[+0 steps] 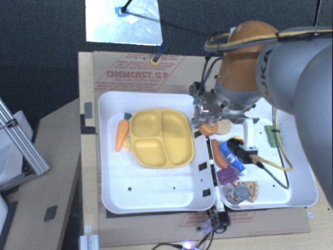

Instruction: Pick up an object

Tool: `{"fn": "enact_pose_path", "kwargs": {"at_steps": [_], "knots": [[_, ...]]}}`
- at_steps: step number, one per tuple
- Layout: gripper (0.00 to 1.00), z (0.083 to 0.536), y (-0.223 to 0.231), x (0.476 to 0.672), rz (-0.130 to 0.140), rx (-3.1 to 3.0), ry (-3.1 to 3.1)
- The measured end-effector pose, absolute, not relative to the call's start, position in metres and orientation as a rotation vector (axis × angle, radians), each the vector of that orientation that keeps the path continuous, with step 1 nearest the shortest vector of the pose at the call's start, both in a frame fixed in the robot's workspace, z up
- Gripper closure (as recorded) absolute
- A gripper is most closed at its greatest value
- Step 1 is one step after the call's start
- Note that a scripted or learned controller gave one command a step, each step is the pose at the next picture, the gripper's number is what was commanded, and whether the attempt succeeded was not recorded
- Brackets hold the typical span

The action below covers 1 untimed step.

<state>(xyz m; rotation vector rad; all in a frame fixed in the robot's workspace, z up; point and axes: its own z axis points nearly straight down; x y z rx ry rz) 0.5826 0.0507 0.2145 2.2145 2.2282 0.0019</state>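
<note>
Presently: a pick attempt at the inner edge of the right bin point(307, 189). You see the gripper point(204, 116) low over that bin's far left corner, close to the wall dividing it from the left bin point(112, 191). The grey arm reaches in from the right and covers much of the bin's far side.

An orange piece point(208, 129) lies directly below the gripper, touching or nearly touching it, with a tan disc point(223, 126) just beside it. This is the likeliest target. Whether the claw is spread, pressed together or pinching the orange piece cannot be told at this angle, so do not count it as held.

Crowding probably explains the spot. An orange sausage point(218, 154), a blue object point(231, 156), a purple cluster point(227, 175) and a small can point(240, 193) lie packed along the same wall, nearer the camera. A green piece point(271, 135) lies apart, toward the right.

The left bin bears a yellow divided plate point(158, 138) with a toy carrot point(122, 133) just beside its left rim. The plate looks too broad for an easy grasp. Treat the pick as unproven, and watch for the wall obstructing the gripper and the tan disc being nudged.
</note>
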Motion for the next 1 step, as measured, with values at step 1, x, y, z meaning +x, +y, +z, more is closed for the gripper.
{"fn": "enact_pose_path", "kwargs": {"at_steps": [1], "knots": [[1.0,0.2191,0.0577,0.5823,0.002,2.214,2.228]]}}
